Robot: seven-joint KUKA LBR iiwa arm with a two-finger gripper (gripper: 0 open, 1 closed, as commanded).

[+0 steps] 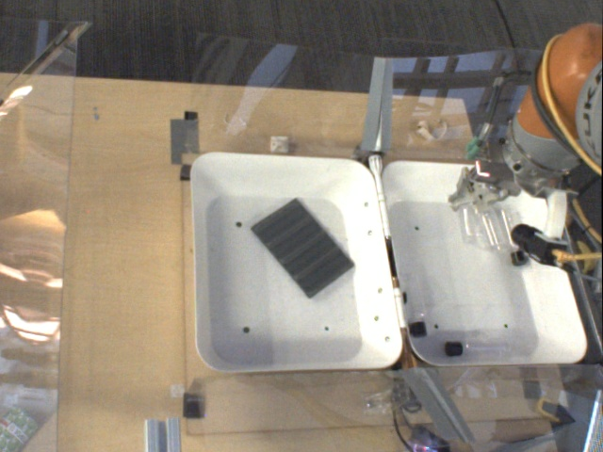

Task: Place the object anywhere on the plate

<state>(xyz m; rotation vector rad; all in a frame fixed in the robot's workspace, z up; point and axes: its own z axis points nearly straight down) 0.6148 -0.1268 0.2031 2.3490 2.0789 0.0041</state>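
Observation:
The plate (302,247) is a dark grey ridged rectangle lying tilted in the middle of the left bin (217,328). My gripper (485,222) hangs over the upper part of the right bin (556,347), far to the right of the plate. Its two translucent fingers (471,217) point down and stand apart, with nothing visible between them. A small dark piece (453,348) lies near the right bin's front wall, and another (417,328) sits at its front left corner. What they are is too small to tell.
A metal divider post (378,111) runs up from the seam between the bins. Black cable and connector parts (528,243) hang off the wrist beside the fingers. A small black bracket (187,139) stands on the bench at the left bin's far left corner.

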